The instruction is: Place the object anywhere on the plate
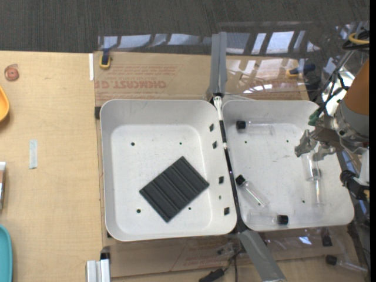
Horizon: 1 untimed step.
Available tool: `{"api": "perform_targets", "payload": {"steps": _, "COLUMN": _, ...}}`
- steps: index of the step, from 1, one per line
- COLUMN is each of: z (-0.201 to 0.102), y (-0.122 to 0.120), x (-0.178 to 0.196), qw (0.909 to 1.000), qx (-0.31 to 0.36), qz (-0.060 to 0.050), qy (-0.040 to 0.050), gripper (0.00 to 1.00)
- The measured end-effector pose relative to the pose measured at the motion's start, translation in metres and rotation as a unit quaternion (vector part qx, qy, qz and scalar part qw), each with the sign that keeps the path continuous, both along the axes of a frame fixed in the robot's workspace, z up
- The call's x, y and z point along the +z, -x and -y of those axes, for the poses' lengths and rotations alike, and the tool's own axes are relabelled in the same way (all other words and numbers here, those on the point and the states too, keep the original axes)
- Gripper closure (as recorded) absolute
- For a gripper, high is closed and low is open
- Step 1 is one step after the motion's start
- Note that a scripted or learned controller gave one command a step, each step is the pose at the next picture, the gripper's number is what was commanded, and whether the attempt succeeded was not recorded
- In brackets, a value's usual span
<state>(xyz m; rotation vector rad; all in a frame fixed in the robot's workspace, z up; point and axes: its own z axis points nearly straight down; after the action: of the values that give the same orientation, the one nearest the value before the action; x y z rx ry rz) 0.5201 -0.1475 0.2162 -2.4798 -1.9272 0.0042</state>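
I see a dark grey ribbed plate (174, 188) in the white left bin (117, 157). Clear tubes (252, 194) with black caps lie in the white right bin (282, 151).

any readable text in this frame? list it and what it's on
"CHEMCEST, G…": red print on the cardboard behind the left bin, upside down from this camera; spelling uncertain, the rest blurred.
Smaller red lines above it on the cardboard: too blurred to read.
No legible text on the bins, the dark plate or the vials.

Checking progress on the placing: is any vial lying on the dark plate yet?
No. The plate lies bare in the left bin, and the vials lie in the right bin.
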Motion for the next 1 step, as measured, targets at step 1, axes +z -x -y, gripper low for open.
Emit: {"api": "perform_targets", "payload": {"steps": 1, "z": -0.0409, "y": -0.0792, "x": 0.0335, "qw": 0.9997, "qx": 0.023, "qz": 0.0, "qy": 0.0005, "gripper": 1.0}}
